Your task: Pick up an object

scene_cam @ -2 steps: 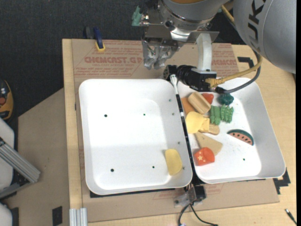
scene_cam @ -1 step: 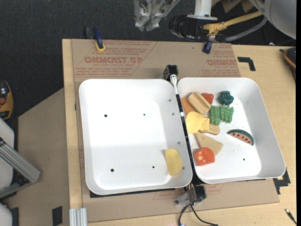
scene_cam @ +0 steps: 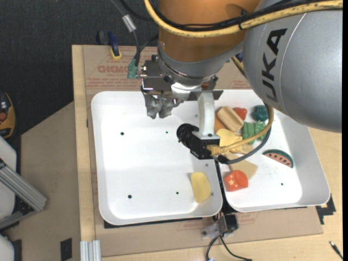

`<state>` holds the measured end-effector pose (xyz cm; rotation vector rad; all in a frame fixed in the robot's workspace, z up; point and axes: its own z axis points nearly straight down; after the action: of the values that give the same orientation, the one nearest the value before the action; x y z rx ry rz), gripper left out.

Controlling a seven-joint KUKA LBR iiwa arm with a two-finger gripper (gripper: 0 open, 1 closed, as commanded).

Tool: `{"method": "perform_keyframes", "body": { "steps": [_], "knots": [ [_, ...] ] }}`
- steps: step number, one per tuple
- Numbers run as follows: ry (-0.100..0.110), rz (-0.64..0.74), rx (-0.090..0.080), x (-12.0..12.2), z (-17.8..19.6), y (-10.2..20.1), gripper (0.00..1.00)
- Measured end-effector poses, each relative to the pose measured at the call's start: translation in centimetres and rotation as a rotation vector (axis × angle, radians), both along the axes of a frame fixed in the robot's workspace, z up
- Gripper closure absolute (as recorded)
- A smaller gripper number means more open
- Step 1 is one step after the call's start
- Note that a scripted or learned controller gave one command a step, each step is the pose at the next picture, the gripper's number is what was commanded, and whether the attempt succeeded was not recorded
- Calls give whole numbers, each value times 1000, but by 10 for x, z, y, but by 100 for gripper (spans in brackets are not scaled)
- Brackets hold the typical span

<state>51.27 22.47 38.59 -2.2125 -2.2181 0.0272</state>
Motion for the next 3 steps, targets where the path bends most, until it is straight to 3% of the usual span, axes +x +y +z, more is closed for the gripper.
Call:
{"method": "perform_keyframes", "body": {
  "steps": [1,2,3],
  "knots": [
    [-36,-1,13,37,143,0,100],
    [-17,2,8,-36,151,0,100],
    [-16,-1,6,-33,149,0,0]
  ]
}}
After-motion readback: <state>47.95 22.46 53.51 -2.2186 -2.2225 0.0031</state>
